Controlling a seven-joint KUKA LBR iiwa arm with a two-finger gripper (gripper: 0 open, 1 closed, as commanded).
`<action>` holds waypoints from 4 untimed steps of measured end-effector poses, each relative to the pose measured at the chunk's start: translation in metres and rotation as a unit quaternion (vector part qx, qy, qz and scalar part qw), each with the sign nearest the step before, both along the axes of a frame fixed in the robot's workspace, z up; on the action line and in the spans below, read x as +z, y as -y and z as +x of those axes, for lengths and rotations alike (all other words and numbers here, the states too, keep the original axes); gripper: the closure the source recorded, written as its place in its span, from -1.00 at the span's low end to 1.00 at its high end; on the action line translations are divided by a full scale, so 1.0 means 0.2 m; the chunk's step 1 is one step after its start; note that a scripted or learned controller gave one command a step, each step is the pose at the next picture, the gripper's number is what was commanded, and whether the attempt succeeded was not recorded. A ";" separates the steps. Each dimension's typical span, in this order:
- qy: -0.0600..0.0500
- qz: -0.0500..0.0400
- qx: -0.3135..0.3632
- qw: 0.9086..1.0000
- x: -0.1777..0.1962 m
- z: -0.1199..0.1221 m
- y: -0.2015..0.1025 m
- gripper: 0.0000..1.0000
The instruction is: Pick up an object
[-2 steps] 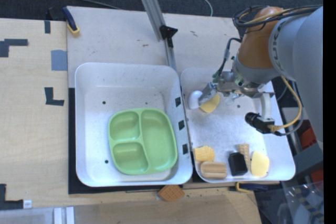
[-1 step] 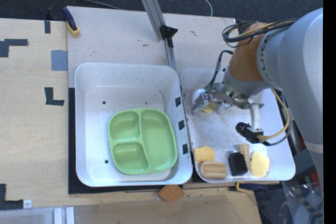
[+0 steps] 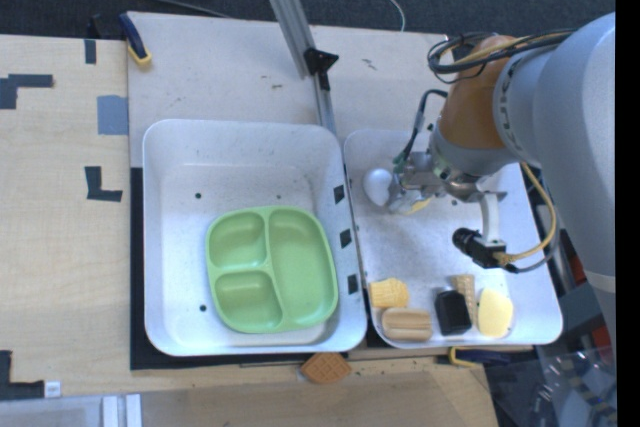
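Camera view: your arm (image 3: 530,105) reaches down into the right bin (image 3: 540,320), gripper (image 3: 408,195) beside a white ball (image 3: 377,183); finger state cannot be told. Light wooden desk (image 3: 60,215).

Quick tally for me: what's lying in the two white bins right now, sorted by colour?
Green: 1, the green plastic divided plate in the left bin.
Yellow or tan: 4, the yellow waffle-like piece, the tan bread-roll piece, the pale yellow rounded piece, the small tan wedge.
Black: 1, the black block.
Pale grey: 1, the round pale grey object by the tool.
Total: 7
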State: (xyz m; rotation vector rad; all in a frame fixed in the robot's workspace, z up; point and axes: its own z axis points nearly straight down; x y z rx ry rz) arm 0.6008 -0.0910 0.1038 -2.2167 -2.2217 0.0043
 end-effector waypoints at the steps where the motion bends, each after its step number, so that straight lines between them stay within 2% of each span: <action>1: 0.003 0.000 -0.001 1.000 0.21 0.01 0.01 1.00; 3: 0.004 -0.001 0.000 1.000 0.69 0.02 0.01 1.00; 4: 0.001 0.001 0.002 1.000 0.72 -0.09 -0.22 1.00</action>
